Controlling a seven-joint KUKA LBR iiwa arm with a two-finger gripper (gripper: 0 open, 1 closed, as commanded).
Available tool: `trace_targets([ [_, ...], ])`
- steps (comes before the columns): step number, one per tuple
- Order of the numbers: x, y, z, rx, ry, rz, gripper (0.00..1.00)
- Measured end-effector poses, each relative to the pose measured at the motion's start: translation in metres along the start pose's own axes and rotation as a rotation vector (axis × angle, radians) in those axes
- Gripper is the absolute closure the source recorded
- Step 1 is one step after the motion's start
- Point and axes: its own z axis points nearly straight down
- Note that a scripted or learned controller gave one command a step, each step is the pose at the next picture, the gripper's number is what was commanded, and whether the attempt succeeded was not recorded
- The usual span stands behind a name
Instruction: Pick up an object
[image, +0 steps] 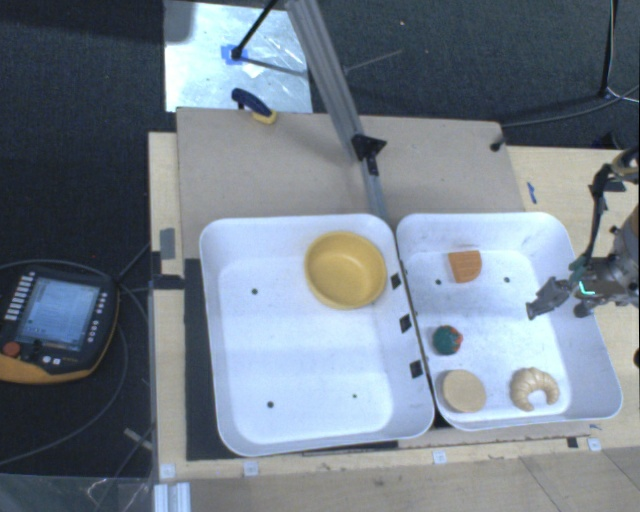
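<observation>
The gripper (556, 297) is seen over the right edge of the right bin (520, 228), its opening not discernible and nothing visibly held, with the croissant (534, 388) lying nearest, just below and slightly left of it, near the bin's front corner.

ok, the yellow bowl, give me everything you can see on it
The yellow bowl is round, plain matte yellow, plastic by the look, with a thick rim and a shallow hollow that holds nothing. It stands upright, mouth up, on the floor of the left bin, at the far end near the bin's right wall. Nothing touches it but the bin floor. The gripper is over the right bin, well away from it.
</observation>
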Motion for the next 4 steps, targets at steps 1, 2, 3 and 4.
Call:
trace_targets([
  [1,0.0,0.0,0.0,0.0,0.0,0.0,0.0],
  [2,0.004,-0.008,0.046,0.004,0.001,0.0,0.0],
  [3,0.003,-0.017,0.105,0.005,0.001,0.001,0.0],
  [4,0.003,-0.017,0.143,0.003,0.001,0.0,0.0],
])
